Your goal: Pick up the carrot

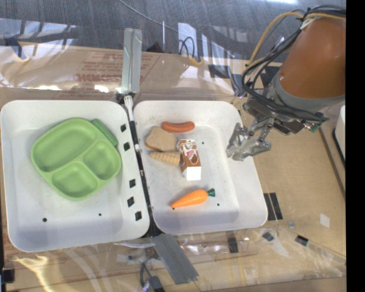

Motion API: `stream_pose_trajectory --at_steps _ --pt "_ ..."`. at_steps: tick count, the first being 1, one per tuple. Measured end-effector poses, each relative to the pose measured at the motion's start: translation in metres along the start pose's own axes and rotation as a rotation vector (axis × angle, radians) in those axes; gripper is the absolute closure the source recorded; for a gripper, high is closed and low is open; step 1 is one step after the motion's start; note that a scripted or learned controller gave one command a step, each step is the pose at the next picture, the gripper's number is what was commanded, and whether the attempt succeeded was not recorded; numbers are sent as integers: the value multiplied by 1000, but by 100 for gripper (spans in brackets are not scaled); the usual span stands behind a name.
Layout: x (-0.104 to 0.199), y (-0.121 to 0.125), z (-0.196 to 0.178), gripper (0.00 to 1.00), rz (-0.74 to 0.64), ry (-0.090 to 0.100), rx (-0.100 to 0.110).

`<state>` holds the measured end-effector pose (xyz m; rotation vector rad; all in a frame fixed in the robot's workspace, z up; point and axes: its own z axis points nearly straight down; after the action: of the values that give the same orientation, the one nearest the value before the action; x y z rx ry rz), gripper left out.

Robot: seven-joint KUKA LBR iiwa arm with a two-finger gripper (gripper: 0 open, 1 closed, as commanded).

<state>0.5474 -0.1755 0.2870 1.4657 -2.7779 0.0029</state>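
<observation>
The robot arm (307, 59) reaches in from the right, its gripper (246, 143) poised over the right edge of the right bin (246, 190). The fingers (236, 145) look slightly parted, with nothing between them. The carrot (190, 199) lies on the floor of the right bin toward its near side, orange tip pointing left and green stub pointing right, well apart from the gripper and clear of the other items. Farther back in the same bin sit a sausage (177, 126), a slice of bread (160, 140), an ice-cream cone (165, 158) and a small carton (190, 157); the carton lies just beside the cone, and the bread is close to both the sausage and the cone. In the left bin (24, 218) rests a green divided plate (76, 157) with three compartments. Both bins sit side by side on the table (304, 205), with clear plastic sheeting (61, 66) behind them.
</observation>
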Motion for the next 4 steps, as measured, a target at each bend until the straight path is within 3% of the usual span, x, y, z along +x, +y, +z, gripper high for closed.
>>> stream_pose_trajectory --at_steps 1,2,3,4 --pt "-62 -29 74 100 -173 -3 -6" --pt "-6 61 123 100 -361 -2 -7" --pt "-11 93 195 100 -554 -2 -3" --pt "-89 83 92 100 -521 -5 6"
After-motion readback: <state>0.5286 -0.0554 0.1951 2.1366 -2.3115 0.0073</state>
